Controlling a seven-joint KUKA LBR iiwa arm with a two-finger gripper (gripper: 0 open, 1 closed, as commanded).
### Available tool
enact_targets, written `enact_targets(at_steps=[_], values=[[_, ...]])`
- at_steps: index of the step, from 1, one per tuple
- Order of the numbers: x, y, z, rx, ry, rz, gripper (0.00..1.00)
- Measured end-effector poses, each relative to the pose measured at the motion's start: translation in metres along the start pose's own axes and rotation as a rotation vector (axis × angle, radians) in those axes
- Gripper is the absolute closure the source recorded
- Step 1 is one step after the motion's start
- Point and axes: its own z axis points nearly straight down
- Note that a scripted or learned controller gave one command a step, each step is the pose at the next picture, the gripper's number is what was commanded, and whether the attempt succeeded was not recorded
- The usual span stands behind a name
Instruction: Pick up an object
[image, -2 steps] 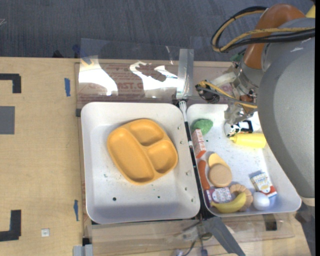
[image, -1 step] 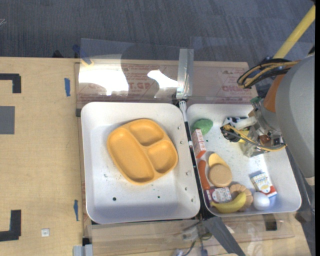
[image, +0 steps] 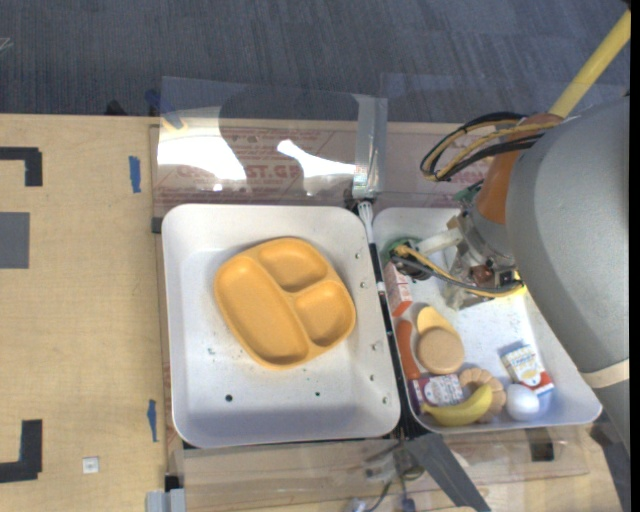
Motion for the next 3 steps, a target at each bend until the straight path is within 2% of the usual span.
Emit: enact_targets(at_steps=[1,2,3], values=[[-0.07,0.054,-0.009,-0.002,-0.008,0.013,1.0],[-0.066,0.003,-0.004,0.002,-0.008,0.003,1.0],[-0.066,0.004,-0.004,0.001,-0.008,0.005,0.0]])
